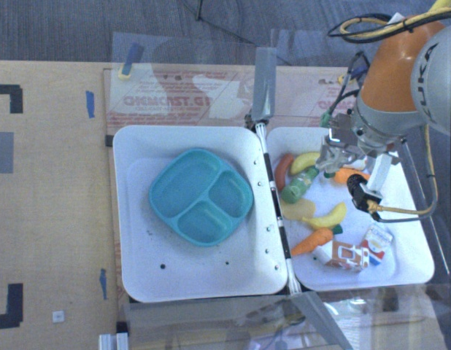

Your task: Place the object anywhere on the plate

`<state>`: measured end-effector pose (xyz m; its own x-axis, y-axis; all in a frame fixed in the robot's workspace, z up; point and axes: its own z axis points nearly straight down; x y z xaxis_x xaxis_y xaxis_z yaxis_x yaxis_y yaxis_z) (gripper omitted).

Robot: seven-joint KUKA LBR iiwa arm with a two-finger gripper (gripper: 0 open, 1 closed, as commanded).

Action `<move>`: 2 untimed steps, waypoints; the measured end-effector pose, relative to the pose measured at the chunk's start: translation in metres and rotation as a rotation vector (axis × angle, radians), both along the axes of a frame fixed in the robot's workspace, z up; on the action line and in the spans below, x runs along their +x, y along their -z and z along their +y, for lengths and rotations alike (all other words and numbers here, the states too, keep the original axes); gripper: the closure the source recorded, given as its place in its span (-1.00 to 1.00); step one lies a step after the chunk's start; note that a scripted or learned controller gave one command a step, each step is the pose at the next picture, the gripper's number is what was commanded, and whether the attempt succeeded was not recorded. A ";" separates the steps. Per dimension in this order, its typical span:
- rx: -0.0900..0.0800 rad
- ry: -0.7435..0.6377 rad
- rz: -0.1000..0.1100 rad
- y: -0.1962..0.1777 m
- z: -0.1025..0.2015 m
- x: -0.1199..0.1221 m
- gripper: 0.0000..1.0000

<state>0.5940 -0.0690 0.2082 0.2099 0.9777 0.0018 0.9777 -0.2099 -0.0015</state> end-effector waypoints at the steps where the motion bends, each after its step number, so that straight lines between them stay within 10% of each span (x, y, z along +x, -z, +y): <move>1: -0.002 0.210 0.000 0.024 0.130 0.011 1.00; 2: -0.002 0.210 0.000 -0.036 0.106 -0.021 1.00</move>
